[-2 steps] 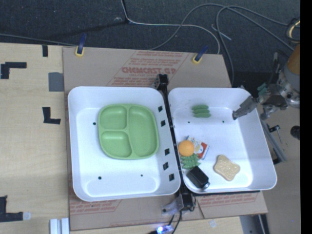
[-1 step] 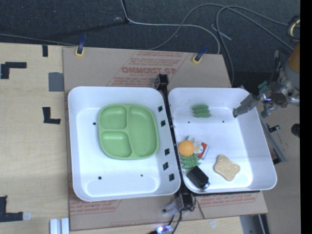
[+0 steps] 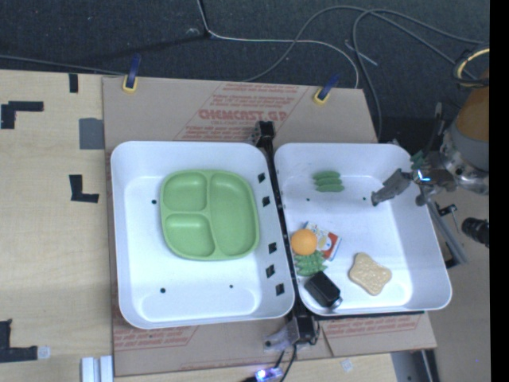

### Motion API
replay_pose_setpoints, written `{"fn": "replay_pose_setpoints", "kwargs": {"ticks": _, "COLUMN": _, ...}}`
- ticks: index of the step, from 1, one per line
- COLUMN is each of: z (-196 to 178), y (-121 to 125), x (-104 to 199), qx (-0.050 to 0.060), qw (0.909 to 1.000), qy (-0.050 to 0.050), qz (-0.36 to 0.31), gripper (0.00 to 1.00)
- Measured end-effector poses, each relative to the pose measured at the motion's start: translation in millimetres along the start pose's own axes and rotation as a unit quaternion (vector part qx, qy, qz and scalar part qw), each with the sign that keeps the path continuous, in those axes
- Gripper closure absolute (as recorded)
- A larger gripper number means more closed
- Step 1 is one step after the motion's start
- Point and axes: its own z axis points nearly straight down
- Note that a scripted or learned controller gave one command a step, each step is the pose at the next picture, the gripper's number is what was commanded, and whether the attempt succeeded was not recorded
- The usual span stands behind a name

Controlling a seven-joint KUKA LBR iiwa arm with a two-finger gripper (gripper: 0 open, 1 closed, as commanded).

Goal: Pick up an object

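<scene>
- Cardboard sheeting [image 3: 238,110] covers the bench under both bins and is clipped at its far edge, probably so it cannot slide; a dark floor with loose cables [image 3: 262,30] lies beyond it.
- Begin at the near edge of the right bin [image 3: 398,301]. You will find a black block [image 3: 324,289] at about 7 o'clock of that bin, touching its near left wall.
- Note the tan cracker-shaped piece [image 3: 370,273] at about 5 o'clock, lying flat and apart from the block.
- Just beyond the block, locate the orange ball [image 3: 303,242], resting against a small red-and-white packet [image 3: 328,243] and a green scrap [image 3: 308,263]. These three touch, so you should judge them the harder picks.
- At about 11 o'clock of the same bin, find the green ridged piece [image 3: 327,181], well apart from everything else. Treat it, or the cracker, as the likeliest object for the task, because each lies alone.
- Observe the gripper [image 3: 391,188] at about 2 o'clock, over the bin's far right corner, reaching in from the right. Nothing is seen between its fingers, and you cannot tell whether they are spread or pressed together.
- Regard the pick as not yet made: every object lies on the bin floor.
- Check the left bin [image 3: 135,293]. It holds a green divided plate [image 3: 211,215], centred, lying flat.
</scene>
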Motion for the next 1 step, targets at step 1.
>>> {"fn": "replay_pose_setpoints", "kwargs": {"ticks": 1, "z": 64.6, "y": -2.9, "x": 0.1, "qx": 0.001, "qw": 1.0000, "qy": 0.000, "qz": 0.000, "gripper": 0.00}}
